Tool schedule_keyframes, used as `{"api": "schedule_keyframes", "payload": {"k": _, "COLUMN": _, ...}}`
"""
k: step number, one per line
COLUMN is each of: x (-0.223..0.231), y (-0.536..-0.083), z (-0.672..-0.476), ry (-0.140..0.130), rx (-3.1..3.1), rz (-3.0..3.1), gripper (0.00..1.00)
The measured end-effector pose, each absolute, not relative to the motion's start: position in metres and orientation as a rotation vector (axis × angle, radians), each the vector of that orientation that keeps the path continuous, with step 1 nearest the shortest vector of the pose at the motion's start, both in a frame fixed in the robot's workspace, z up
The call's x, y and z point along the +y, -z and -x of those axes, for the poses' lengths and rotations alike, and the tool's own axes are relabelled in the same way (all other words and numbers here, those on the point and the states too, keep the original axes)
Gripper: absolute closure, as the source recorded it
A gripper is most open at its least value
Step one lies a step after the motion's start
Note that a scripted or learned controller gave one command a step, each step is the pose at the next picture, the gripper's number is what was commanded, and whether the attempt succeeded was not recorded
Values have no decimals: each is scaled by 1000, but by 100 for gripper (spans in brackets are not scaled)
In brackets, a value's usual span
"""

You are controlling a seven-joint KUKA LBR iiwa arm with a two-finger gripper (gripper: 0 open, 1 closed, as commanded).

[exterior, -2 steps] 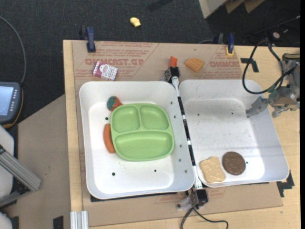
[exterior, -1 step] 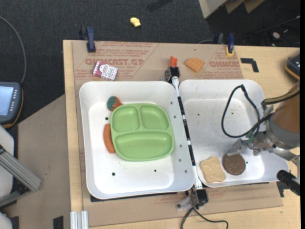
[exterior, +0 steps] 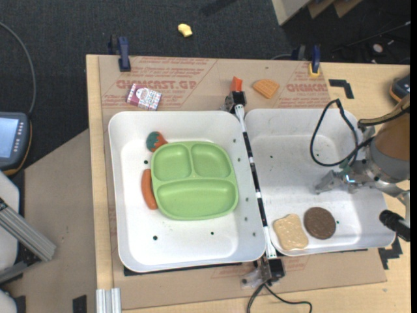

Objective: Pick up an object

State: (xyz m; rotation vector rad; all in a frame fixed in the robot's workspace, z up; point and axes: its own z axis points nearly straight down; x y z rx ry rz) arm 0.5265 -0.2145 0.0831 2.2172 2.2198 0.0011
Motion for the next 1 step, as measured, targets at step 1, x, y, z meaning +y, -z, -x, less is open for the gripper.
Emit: {"api": "schedule_keyframes", "payload": {"k": 1, "x": -217, "y": -84, "z": -616, "ry": -13, "rx": 2232, "rz": -2216, "gripper": 0}}
